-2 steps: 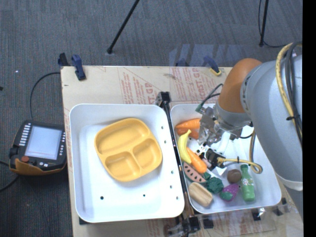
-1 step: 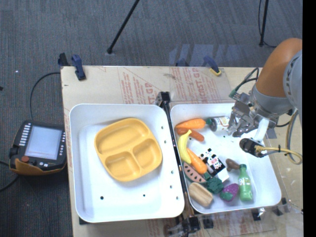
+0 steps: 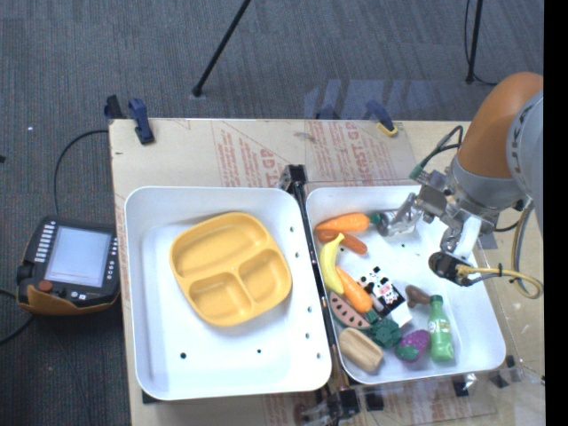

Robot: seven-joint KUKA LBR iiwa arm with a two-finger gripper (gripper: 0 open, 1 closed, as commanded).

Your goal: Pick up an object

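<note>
My gripper [image 3: 397,221] hangs low over the back of the right bin [image 3: 484,313], just right of an orange carrot-like piece [image 3: 342,224]. A small dark green thing lies at its tip; contact between them is unclear. Toy food crowds the bin's left and front: a banana [image 3: 330,264], a carrot [image 3: 353,289], a black-and-white cow block [image 3: 383,289], a brown piece [image 3: 417,294], a green bottle [image 3: 439,328], purple grapes [image 3: 411,344], a broccoli [image 3: 383,331] and a bread loaf [image 3: 359,349].
The left bin [image 3: 146,327] holds a yellow divided plate [image 3: 231,266]. A black cable loop [image 3: 448,266] hangs from the wrist over the right bin. A teach pendant [image 3: 67,264] lies on the floor at the left. Blue clamps [image 3: 140,118] grip the bench's back edge.
</note>
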